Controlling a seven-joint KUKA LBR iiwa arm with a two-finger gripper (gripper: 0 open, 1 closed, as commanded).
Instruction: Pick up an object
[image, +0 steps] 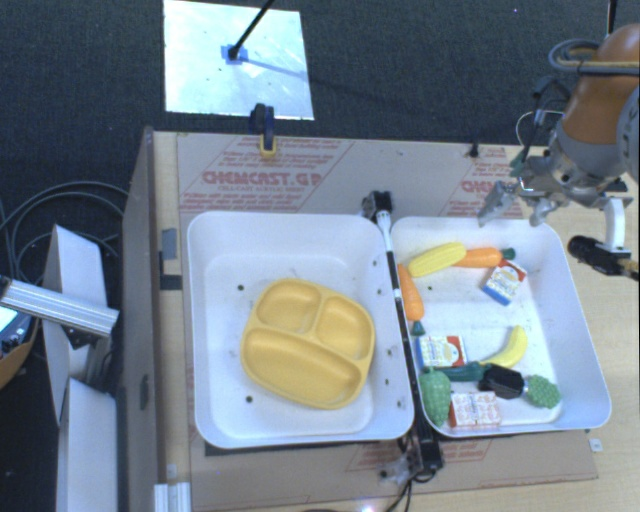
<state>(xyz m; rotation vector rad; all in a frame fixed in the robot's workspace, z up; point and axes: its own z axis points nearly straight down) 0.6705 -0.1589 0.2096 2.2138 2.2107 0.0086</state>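
The right bin (580, 300) holds several toy foods. A yellow corn cob (437, 259) and an orange carrot (482, 257) lie at its far side. A second carrot (408, 292) lies along the left wall, and a small blue and red carton (503, 283) sits near the middle. Toward the front are a banana (510, 348), another carton (440, 351), a black object (500, 380), broccoli (543, 391) and a red and white box (473, 409). My gripper (518, 207) hangs over the bin's far right rim, open, with nothing between its fingers.
The left bin (215, 300) holds a yellow divided plate (308, 342). A black clip (381, 208) sits at the far end of the ridge between the two bins. Cardboard lies under both bins, and cables run at the left.
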